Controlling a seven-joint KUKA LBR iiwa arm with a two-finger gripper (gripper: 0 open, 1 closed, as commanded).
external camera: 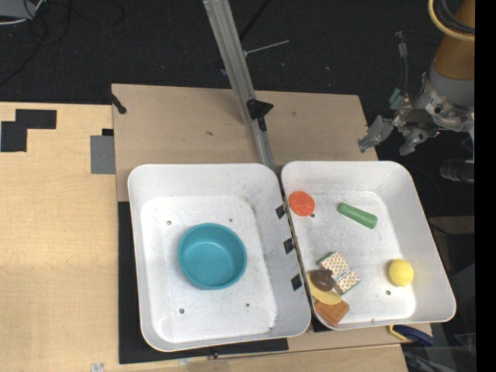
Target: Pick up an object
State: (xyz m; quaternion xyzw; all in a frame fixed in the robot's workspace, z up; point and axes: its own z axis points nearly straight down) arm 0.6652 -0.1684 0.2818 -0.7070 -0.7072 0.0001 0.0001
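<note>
Gripper [395,132] hung past the far right corner of the right bin [422,208], fingers spread wide, holding nothing. Candidates lay loose below: green cylinder [357,215], orange disc [301,204], yellow ball [401,273]. Blue bowl [213,256] sat alone in the left bin [147,208].

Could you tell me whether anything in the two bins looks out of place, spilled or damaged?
Nothing stands out. The teal bowl sits upright in the left bin. In the right bin, a few small objects are bunched at the near-left corner, overlapping; the rest lie apart. The gripper hangs beyond the right bin's far edge.
</note>
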